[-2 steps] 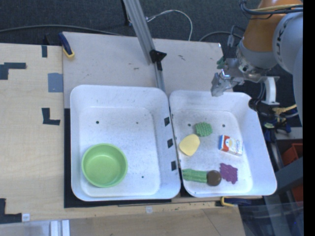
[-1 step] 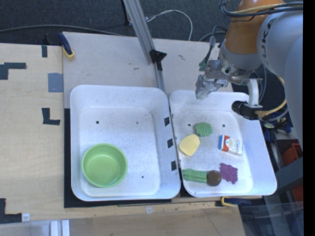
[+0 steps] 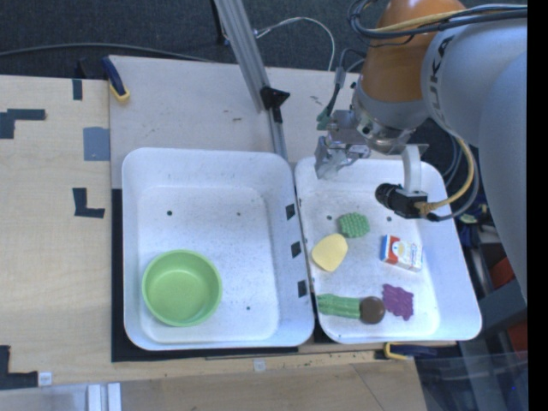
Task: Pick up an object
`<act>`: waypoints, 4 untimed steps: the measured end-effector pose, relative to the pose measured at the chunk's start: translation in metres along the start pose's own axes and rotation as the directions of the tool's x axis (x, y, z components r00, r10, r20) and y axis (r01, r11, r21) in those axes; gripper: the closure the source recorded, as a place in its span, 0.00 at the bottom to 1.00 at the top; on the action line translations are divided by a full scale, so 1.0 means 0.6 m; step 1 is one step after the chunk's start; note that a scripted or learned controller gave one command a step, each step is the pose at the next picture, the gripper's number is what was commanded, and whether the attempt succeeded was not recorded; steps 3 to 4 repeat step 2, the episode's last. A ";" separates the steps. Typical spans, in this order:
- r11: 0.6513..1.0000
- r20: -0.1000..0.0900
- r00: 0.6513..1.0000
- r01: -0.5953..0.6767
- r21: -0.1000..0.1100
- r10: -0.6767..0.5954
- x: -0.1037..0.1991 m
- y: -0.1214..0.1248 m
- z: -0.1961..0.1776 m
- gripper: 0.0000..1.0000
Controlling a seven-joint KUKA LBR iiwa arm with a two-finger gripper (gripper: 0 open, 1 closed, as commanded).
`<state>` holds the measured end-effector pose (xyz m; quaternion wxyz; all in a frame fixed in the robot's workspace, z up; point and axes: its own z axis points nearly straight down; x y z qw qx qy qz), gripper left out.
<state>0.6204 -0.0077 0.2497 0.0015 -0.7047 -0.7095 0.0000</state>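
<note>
Claw: above the right bin's far-left corner; its grip state cannot be told.
Green bowl: left bin's near-left corner.

One fixed camera, high over the table, looking down at a slant.

View takes in both white bins whole: left bin at frame centre-left, right bin at centre-right. Far edge of the table runs across the upper frame, dark floor beyond it. Near edge sits along the bottom. Arm enters from upper right, close to the lens and large. Mid-range framing; small items in the bins readable.
</note>
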 end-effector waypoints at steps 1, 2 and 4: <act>1.000 0.001 1.000 0.000 0.002 0.000 0.090 -0.016 0.029 1.00; 1.000 0.002 1.000 -0.004 0.001 0.004 0.166 -0.039 0.018 1.00; 1.000 0.002 1.000 -0.004 0.001 0.004 0.166 -0.039 0.018 1.00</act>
